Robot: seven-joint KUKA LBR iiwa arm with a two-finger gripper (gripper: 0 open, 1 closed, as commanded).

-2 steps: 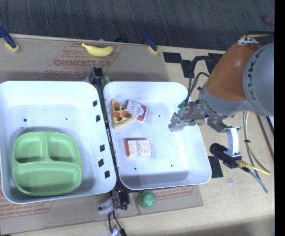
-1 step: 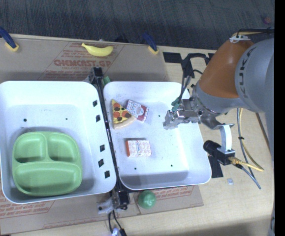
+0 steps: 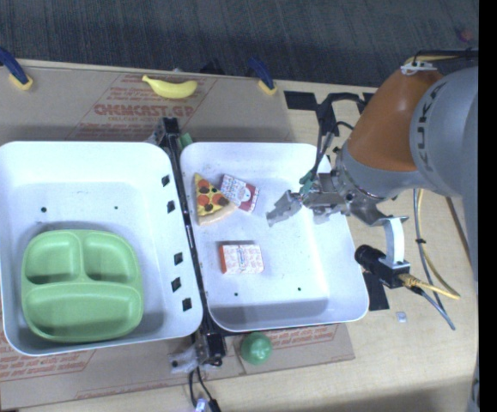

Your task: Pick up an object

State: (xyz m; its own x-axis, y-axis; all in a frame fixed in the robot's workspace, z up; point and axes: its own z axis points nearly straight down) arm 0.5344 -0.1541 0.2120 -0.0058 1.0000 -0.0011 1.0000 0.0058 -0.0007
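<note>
Right now your gripper [image 3: 281, 211] hangs over the right bin [image 3: 338, 307] near its right wall, jaws' state I cannot tell, while the red-and-white packet [image 3: 240, 258] lies toward the bin's middle, long axis running across it

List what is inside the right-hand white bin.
The right bin holds a pizza slice toy, a red-and-white packet and a small box. The gripper hangs over it, covering some floor.
</note>
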